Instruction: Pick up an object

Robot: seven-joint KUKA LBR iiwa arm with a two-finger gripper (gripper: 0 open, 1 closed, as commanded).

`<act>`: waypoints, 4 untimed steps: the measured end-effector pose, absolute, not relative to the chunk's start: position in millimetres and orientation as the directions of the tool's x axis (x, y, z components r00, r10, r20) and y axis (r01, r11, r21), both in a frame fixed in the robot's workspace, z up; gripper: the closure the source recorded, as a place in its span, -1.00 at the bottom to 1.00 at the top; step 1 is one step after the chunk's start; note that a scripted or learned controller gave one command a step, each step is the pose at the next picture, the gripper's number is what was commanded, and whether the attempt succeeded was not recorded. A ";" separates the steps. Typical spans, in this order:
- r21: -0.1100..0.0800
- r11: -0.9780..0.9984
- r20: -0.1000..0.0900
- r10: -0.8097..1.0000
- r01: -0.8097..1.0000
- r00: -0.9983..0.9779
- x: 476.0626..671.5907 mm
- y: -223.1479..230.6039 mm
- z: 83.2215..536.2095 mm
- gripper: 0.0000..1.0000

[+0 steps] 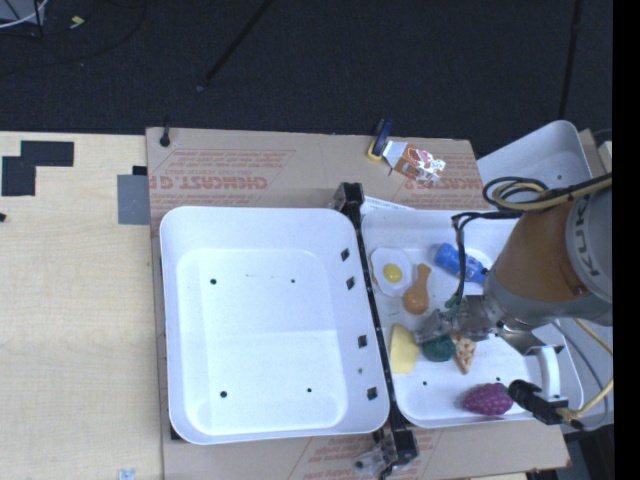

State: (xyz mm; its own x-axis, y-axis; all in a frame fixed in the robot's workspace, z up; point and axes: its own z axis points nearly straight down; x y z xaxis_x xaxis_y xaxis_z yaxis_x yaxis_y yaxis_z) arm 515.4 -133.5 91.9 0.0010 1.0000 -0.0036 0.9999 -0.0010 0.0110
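The arm (545,253), grey with an orange band, reaches in from the right over the right bin (420,408), and its end effector (452,326) hangs low among the toy food lying there. Whether it is spread or pressed together cannot be told, since the wrist and cabling hide its tip, and nothing can be seen gripped in it. Just below it lies a dark green object (437,348), partly covered, so its shape and heading are unclear. Touching that on the right is a pizza slice (464,353) whose long axis runs roughly up and down the view, with its narrow tip pointing toward the bin's near edge. A tan drumstick (418,290) lies up-left of the end effector, its long axis steeply tilted, thin end toward the far side and fat end toward the near side. Beside it is a fried egg (391,272), and farther back a blue object (449,260). A pale yellow piece (402,350) lies against the left wall, and a purple grape bunch (487,399) lies near the front rim, its length running left to right. The left bin (190,268) sits alongside on the bench (70,318).
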 end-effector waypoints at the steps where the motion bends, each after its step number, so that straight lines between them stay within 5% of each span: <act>1: 0.008 0.003 -0.004 1.000 1.000 -0.003 566.3 -88.3 91.6 -1.00; 2: 0.014 -0.003 -0.007 1.000 1.000 0.003 566.3 -92.6 103.8 1.00; 3: 0.011 0.007 0.002 1.000 1.000 -0.007 631.8 -36.0 193.6 1.00; 4: -0.001 0.001 0.000 1.000 1.000 -0.001 644.2 -30.6 187.3 1.00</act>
State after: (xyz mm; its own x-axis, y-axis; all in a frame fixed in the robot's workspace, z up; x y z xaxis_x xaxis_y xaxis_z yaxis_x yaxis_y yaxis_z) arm 644.2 -30.6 187.3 -0.0010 1.0000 -0.0001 1.0000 0.0010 -0.0014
